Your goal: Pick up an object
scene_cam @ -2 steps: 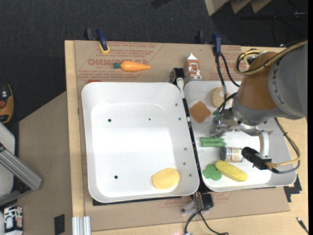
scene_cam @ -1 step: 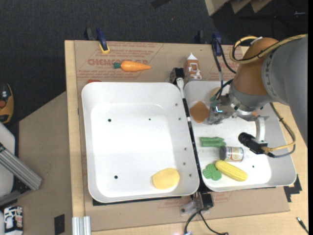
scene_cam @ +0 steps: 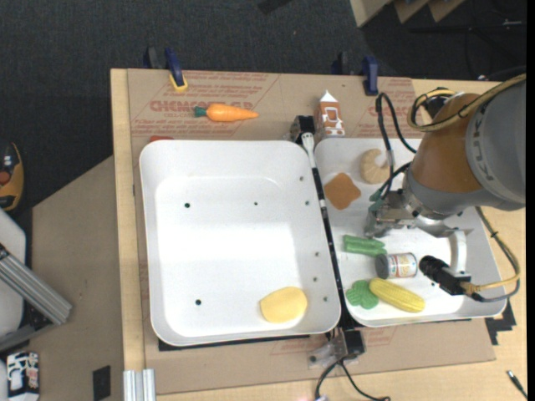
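Green bean (scene_cam: 364,244) right under gripper (scene_cam: 380,221) in right bin (scene_cam: 468,307) — likely target. Grip state: cannot tell. Corn (scene_cam: 397,295), can (scene_cam: 396,265) close by.

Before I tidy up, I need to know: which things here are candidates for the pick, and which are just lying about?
For the pick (in the bins):
yellow lump, left bin
brown piece
beige lump
green pod
small can
corn cob
green leaf

Lying about (outside the bins):
carrot
small carton
blue clamps
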Tool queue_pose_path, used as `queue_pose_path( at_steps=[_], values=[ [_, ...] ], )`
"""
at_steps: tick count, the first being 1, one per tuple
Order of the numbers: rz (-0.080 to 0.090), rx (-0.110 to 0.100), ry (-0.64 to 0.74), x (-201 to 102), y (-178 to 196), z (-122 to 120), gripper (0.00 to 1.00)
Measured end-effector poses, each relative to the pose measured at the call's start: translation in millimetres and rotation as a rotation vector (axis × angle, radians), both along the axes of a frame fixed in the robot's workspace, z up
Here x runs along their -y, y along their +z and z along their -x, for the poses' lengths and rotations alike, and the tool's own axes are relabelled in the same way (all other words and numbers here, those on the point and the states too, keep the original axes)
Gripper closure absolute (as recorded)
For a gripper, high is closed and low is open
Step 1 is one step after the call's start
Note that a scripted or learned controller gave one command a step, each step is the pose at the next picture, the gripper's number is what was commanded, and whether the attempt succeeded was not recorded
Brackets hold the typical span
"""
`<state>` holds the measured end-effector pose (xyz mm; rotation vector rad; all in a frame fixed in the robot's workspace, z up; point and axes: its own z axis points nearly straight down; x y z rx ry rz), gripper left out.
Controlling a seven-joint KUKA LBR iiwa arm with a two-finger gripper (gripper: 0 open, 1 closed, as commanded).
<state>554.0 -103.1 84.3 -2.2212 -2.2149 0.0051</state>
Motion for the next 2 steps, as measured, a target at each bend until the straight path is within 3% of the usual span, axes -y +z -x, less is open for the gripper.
queue_pose_path(
  at_steps=[1, 2],
  values=[
    [0.002, 0.009, 0.005, -7, 1, -33, 1.0],
    [-0.001, 0.0, -0.001, 6, 0, 18, 1.0]
  ],
)
